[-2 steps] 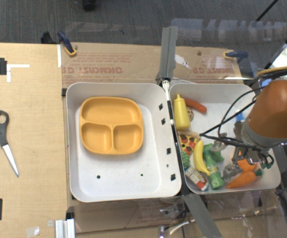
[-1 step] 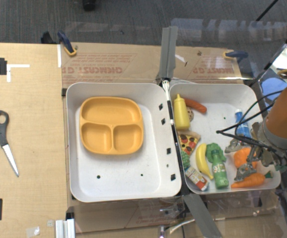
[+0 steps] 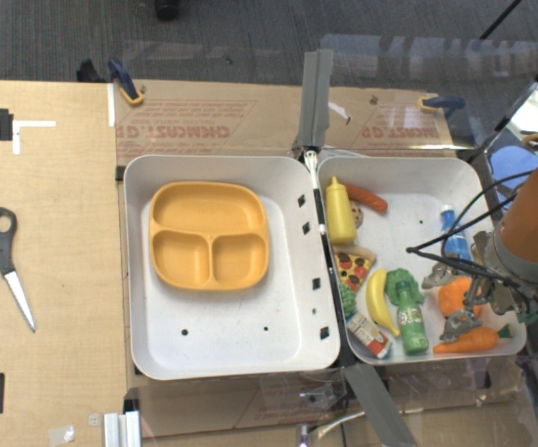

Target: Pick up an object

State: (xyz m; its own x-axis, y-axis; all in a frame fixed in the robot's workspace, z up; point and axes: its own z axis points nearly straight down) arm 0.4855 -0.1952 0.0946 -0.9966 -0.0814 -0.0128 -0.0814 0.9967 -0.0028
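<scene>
The gripper hangs low at the right bin's four o'clock, above the carrot, probably lining up a grab. Whether it is open or holding anything, I cannot tell.

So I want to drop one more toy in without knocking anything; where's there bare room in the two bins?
Left bin: a wide bare strip along the near wall, below the yellow divided tray. Right bin: a bare patch mid-floor, between the hot dog and blue bottle. Its near half is crowded: pizza slice, banana, green bottle, carrot, with the end effector over them.
</scene>
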